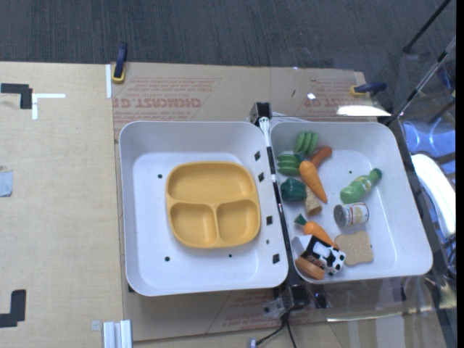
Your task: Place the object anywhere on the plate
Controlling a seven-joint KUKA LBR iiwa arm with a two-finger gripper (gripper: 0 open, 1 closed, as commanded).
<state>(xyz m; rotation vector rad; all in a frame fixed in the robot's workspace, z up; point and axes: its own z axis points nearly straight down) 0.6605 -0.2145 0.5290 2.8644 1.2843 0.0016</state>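
On the left bin (138, 216) floor, the yellow plate (212, 203) was seen lying flat near the middle, with three compartments, one long and two small. Nothing was noted on any of them.

All loose items were found in the right bin (400, 223), well apart from the plate and separated from it by the two bin walls. Logged there: green pods (307, 142) at the top, a carrot (313, 180) just below, a dark green vegetable (293, 189) beside it, a green bottle (360, 185), a small can (351, 214), a toast slice (355, 249), a black-and-white toy (324, 256) and a second carrot (317, 232) close to the near-left corner. Several of these were packed together, touching or nearly so.

Which item was meant as the object could not be told, as none was singled out or lifted. Whether the gripper was spread, pressed together or pinching anything could not be told either.

Progress was judged as nil: no item was picked, carried or placed. The whole job was left to be done, that is grasp, transfer across the walls, and release on the plate.
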